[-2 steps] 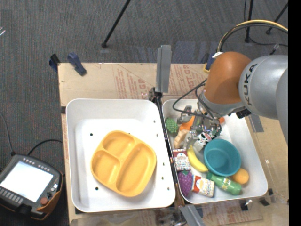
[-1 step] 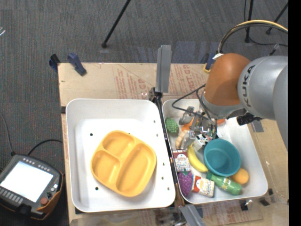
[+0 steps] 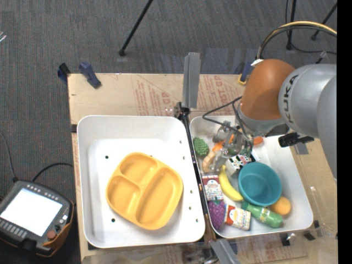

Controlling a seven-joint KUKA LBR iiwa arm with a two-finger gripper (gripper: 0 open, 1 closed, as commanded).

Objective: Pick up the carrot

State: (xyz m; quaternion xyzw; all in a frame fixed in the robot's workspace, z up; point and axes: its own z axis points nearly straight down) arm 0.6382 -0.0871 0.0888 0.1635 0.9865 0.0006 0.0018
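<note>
Over the right bin (image 3: 300, 172), the gripper (image 3: 230, 141) is low among the toys, near the carrot (image 3: 220, 146). Whether its fingers are open or holding something, I cannot tell.

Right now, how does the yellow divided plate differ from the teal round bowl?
The yellow divided plate is flat, wide and split into compartments; the teal round bowl is deeper, smaller and undivided. The plate lies alone in the left white bin; the bowl sits among toy foods in the right white bin. Both face up.
</note>
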